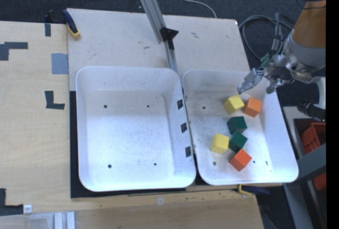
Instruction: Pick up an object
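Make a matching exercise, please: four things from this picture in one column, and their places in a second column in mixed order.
Things:
1. gripper
2. left bin
3. blue-yellow clamp
4. lower orange cube

Places:
a. bench corner, upper left
b. above the right bin's upper right part
c. beside the right bin, no cubes inside
d. near the right bin's front wall

Pairs: 1-b, 2-c, 3-a, 4-d

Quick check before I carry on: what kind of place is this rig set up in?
Most likely a robotics lab test bench, not a home or factory line. Two shallow white bins sit side by side, the right one holding coloured blocks; tape marks dot the plywood, and loose cables trail behind the arm's gripper.
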Controlling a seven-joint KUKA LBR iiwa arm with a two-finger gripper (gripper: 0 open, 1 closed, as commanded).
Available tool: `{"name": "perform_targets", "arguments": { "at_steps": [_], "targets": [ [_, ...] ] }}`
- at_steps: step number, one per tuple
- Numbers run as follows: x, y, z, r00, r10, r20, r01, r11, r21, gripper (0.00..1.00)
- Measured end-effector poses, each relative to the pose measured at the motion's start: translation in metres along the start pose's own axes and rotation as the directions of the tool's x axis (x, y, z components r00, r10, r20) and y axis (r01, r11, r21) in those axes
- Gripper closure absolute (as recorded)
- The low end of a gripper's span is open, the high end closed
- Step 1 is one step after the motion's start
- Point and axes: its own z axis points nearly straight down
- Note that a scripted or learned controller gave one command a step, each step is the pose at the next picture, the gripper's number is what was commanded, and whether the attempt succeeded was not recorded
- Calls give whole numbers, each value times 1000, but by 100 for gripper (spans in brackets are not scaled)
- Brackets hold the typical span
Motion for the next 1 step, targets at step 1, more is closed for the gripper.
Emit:
{"name": "perform_targets", "arguments": {
  "at_steps": [1],
  "targets": [
    [6, 5, 178, 1000, 0, 0, 0, 1000, 4, 0]
  ]
}}
